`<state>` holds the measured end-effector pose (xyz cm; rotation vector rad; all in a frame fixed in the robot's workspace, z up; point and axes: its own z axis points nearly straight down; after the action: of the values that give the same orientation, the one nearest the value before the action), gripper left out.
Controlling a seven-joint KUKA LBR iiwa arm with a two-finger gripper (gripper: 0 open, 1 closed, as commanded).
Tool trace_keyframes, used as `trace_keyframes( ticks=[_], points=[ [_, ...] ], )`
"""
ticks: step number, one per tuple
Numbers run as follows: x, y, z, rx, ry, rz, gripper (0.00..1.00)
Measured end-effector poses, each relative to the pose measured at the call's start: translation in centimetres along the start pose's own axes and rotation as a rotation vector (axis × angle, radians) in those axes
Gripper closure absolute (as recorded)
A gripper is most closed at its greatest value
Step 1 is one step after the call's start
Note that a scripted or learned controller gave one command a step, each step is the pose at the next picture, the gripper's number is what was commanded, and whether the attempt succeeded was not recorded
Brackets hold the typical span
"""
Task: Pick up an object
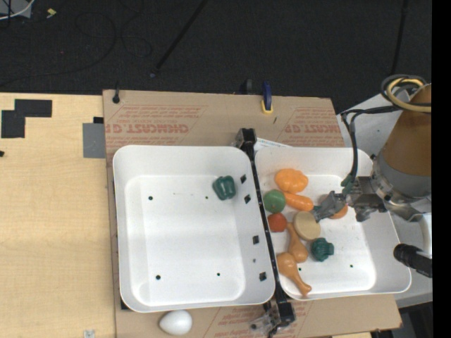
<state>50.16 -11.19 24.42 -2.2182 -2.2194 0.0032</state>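
One fixed camera above the bench (pixel 56 210), looking down at a slant, both white bins (pixel 134 189) in frame

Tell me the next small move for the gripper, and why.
Probably a short descent: the gripper sits low in the right bin, beside the beige round piece and orange carrot, with nothing visibly between its fingers.

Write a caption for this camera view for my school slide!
Robot end effector reaches into the right bin of toy food, while one green pepper sits in the left bin.
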Motion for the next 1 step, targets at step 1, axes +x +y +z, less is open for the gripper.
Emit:
trace_keyframes(
  ticks=[1],
  points=[
    [-1.48, -2.05, 13.33, -0.011, 0.001, -0.001, 0.0]
  ],
)
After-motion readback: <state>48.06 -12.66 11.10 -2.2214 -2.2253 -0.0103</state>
